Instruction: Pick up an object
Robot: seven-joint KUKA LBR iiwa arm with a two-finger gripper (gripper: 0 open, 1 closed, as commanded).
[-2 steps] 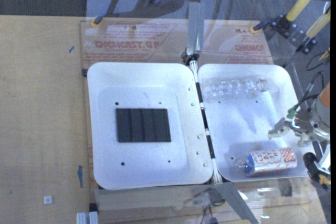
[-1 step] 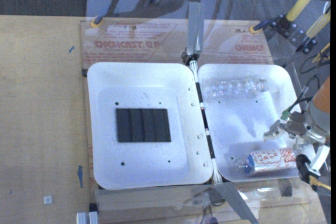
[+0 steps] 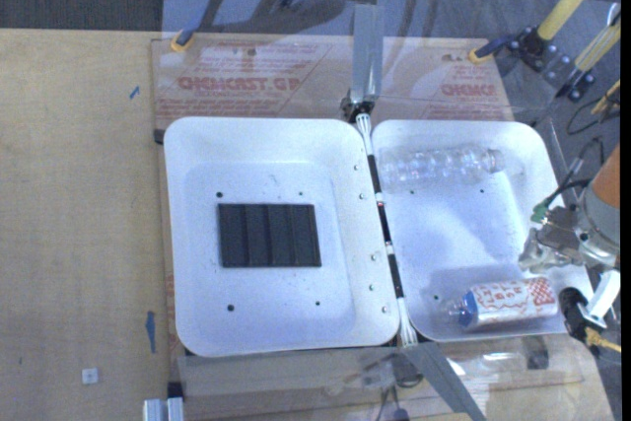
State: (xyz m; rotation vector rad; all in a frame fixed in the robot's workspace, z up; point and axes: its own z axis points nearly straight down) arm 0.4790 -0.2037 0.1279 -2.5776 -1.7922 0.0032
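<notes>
Right white bin (image 3: 523, 148): red-patterned tube (image 3: 503, 301), blue cap; gripper (image 3: 552, 246) beside, state unclear.

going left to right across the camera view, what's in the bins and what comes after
black ridged pad in the left bin → clear plastic bottle at the back of the right bin → red-and-white tube at its front → gripper at the right rim

The wooden bench (image 3: 79, 212) bears two white bins: the near bin (image 3: 532, 148) by the gripper (image 3: 552, 246), the far bin (image 3: 187, 148) beyond it
</notes>
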